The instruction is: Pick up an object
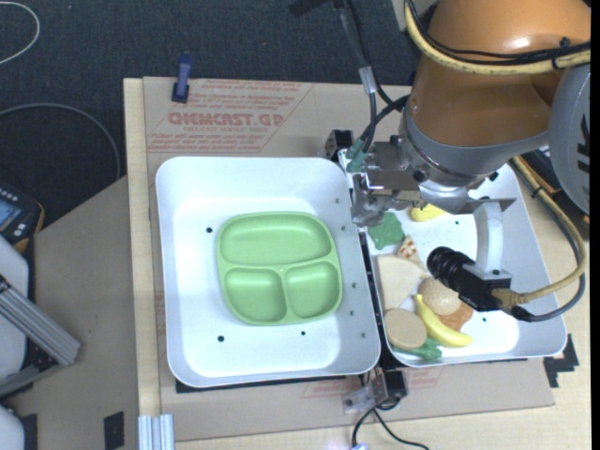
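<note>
Low — claw (375,216) over toy food (428,309).

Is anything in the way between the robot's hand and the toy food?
Nothing visible blocks it. The gripper hangs right over the green piece at the left edge of the right bin. The banana and other food lie nearer the camera, with open bin floor between.

Dark grey carpet floor (75,54) surrounds a bench (150,345) topped with printed brown board (234,111); a thin white cable (23,26) loops at upper left.
</note>
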Controlling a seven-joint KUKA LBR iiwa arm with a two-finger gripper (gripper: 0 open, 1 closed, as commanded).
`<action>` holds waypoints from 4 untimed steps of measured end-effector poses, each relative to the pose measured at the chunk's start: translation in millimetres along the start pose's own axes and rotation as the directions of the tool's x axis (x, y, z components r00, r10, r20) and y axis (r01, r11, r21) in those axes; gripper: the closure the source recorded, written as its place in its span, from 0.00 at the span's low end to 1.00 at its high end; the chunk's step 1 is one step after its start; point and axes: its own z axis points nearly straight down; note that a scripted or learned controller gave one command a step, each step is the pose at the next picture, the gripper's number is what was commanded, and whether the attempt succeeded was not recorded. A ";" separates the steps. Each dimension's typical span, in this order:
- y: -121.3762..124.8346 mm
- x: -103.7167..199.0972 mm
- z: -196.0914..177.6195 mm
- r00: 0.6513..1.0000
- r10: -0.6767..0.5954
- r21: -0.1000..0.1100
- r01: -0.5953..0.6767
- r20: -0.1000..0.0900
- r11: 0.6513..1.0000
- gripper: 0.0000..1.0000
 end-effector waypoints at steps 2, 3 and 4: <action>1.1 0.8 -20.2 1.000 -0.003 -0.004 0.003 0.001 1.000 1.00; 3.5 -44.7 -92.8 1.000 0.012 -0.002 -0.012 -0.002 1.000 1.00; -2.6 -93.6 -54.8 1.000 0.012 0.014 -0.012 0.000 1.000 1.00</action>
